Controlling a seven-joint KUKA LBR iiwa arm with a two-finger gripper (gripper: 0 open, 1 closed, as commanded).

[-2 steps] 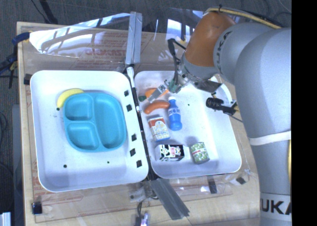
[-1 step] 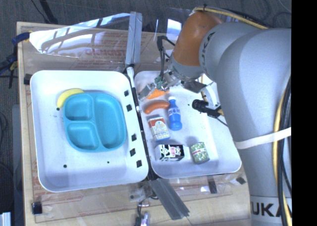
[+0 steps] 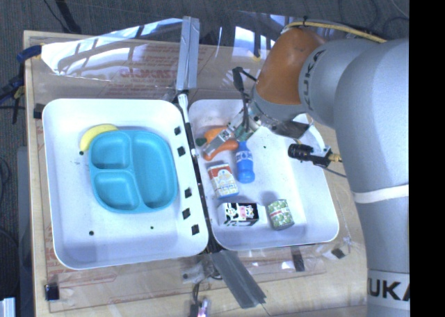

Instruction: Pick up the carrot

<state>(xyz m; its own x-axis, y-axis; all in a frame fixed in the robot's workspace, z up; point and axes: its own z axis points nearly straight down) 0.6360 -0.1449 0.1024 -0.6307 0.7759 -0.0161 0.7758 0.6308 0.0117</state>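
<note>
The carrot (image 3: 217, 140), orange with a green end, lies in the upper left part of the right bin (image 3: 313, 190), close to the divider between the bins. My gripper (image 3: 236, 130) reaches down from the grey arm with the orange band and sits right at the carrot's upper right end, touching or nearly touching it. The arm's wrist hides part of the bin's back edge.
Just below the carrot stands a blue bottle (image 3: 244, 163), with a red-and-white carton (image 3: 224, 180) beside it. A black-and-white carton (image 3: 240, 213) and a green can (image 3: 280, 214) sit near the front. The left bin (image 3: 62, 190) holds a blue divided plate (image 3: 133, 171) and a yellow banana (image 3: 96, 133).
</note>
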